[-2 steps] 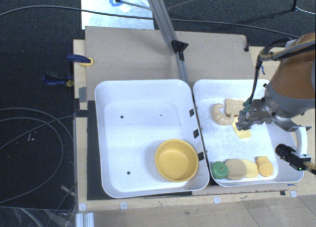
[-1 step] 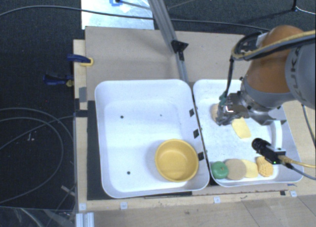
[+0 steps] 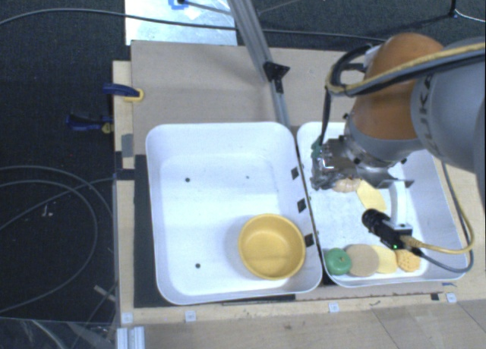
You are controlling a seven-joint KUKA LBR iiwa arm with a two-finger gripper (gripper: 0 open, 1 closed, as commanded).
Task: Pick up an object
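- Two shallow white bins sit side by side on a bench: the left bin (image 3: pixel 190 188) and the right bin (image 3: pixel 433 211).
- One grey arm with an orange band reaches in from 3 o'clock; its gripper (image 3: pixel 332 167) hangs low over the upper left part of the right bin, close to the wall between the bins.
- Whether the claw is wide, narrow or gripping anything cannot be told from this slanted view; the metal head hides it.
- Just beside the claw, at about 4 o'clock, lies a pale cream piece (image 3: pixel 348 185), touching or nearly touching it.
- A yellow wedge (image 3: pixel 371 196) lies further along the same 4 o'clock line, its long axis running from 10 to 4 o'clock.
- Well apart, at 6 o'clock along the near wall, sits a row: green round piece (image 3: pixel 337 262), tan disc (image 3: pixel 363 259), orange cracker (image 3: pixel 408 262).
- A yellow bowl (image 3: pixel 272 245) rests in the left bin, at 7 o'clock from the claw.
- The cream piece looks the likeliest target, being nearest.
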